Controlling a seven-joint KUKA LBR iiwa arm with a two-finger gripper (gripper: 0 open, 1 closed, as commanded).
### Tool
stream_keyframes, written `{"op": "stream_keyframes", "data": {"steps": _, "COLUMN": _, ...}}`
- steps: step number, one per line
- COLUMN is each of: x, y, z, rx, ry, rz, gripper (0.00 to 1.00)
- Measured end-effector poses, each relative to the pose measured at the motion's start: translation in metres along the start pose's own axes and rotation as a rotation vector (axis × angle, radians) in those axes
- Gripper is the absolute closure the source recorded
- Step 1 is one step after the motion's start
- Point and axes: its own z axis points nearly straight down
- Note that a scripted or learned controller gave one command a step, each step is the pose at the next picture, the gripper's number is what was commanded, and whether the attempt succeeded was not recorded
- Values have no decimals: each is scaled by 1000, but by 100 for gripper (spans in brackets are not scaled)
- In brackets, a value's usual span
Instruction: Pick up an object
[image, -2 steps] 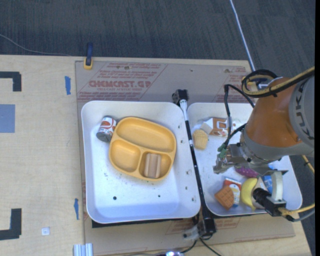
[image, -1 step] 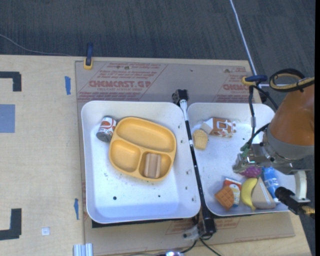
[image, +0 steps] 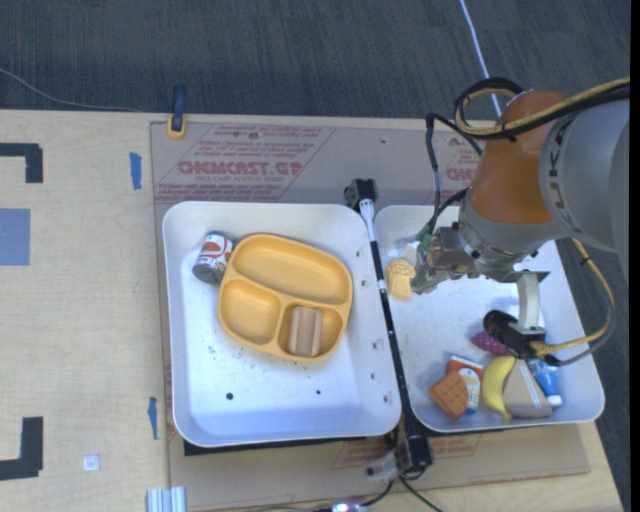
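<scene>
My gripper (image: 424, 270) hangs low over the left part of the right bin (image: 440, 320), below the orange-banded wrist. A small pale yellow object (image: 400, 279) lies right beside it on its left, against the wall between the two bins. Whether the gripper touches or holds it I cannot tell. At the right bin's front edge lie an orange waffle-like piece (image: 455, 391), a yellow banana (image: 496, 386), a tan lump (image: 526, 397), a blue item (image: 546, 380) and a purple item (image: 486, 342).
The left bin (image: 200, 390) holds a yellow divided tray (image: 285, 295) with a tan block (image: 304, 330) in its right compartment. A small can (image: 211, 257) lies by the tray's left edge. The arm covers the right bin's far right part.
</scene>
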Motion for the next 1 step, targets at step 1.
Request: {"op": "stream_keyframes", "data": {"steps": 1, "x": -1, "y": 0, "z": 0, "rx": 0, "ry": -1, "rz": 0, "gripper": 0}}
